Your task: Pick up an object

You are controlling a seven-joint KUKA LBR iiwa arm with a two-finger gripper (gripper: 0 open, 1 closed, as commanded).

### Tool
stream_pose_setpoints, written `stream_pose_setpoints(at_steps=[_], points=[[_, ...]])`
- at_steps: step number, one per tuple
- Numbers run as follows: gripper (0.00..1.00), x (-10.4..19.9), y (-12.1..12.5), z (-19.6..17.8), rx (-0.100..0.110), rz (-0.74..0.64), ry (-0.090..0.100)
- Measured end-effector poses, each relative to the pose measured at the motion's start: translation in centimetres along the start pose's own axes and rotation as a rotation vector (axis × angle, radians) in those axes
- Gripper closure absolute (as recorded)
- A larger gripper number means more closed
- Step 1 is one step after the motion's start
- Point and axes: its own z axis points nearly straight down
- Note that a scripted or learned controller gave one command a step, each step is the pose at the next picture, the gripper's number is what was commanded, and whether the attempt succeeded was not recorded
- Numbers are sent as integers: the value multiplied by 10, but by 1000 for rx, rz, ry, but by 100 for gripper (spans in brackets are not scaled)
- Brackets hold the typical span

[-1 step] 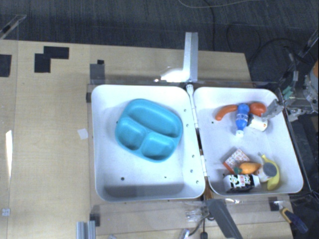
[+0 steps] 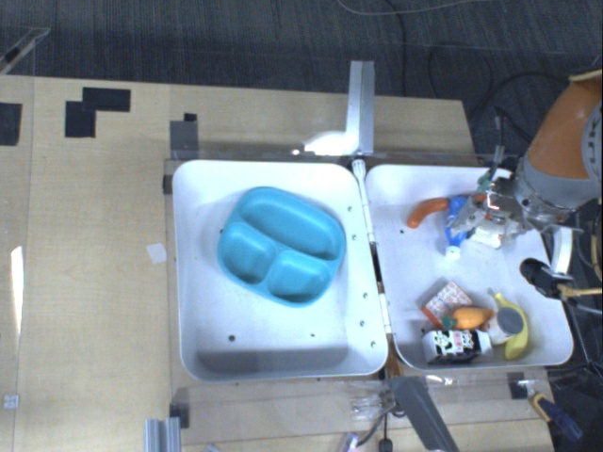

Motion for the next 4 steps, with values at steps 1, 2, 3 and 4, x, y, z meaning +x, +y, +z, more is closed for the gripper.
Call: stream_pose_setpoints(at_steps=[1, 2, 3, 4], points=[[0, -32, -18, -67, -5, 92, -2], [0, -19, 19, 44, -7, -111, -3], [0, -15, 58, 55, -10, -128, -2], [100, -14, 56, 47, 2, -135, -1]])
